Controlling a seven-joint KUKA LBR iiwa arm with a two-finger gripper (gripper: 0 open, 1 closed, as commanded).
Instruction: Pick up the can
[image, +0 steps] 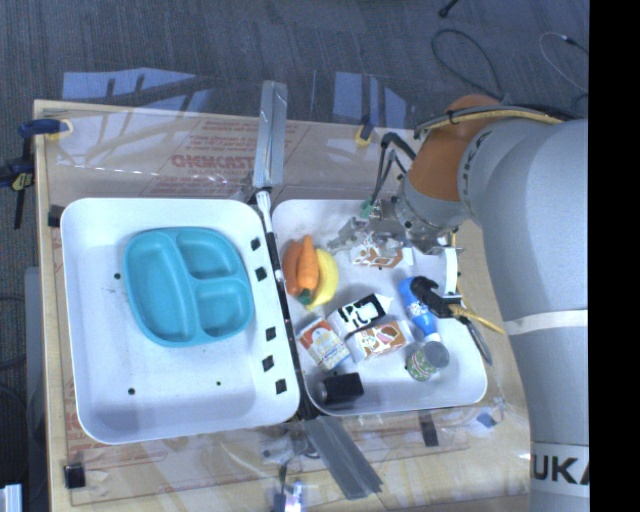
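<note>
1. I've got the arm reaching in over the right bin, with the gripper up near the bin's back wall. Honestly can't tell whether it's spread or pinched, too much clutter around it.
2. The can is lying toward the front right corner of that bin, well apart from the gripper, nothing on top of it.
3. To do this right, I'd come straight down over the can and centre on it before closing.
4. Tight spots: the blue bottle sits just behind the can, the small carton just to its left, and the bin wall is close on the right.
5. Open room is mostly above; the left bin holds the blue tray.
</note>
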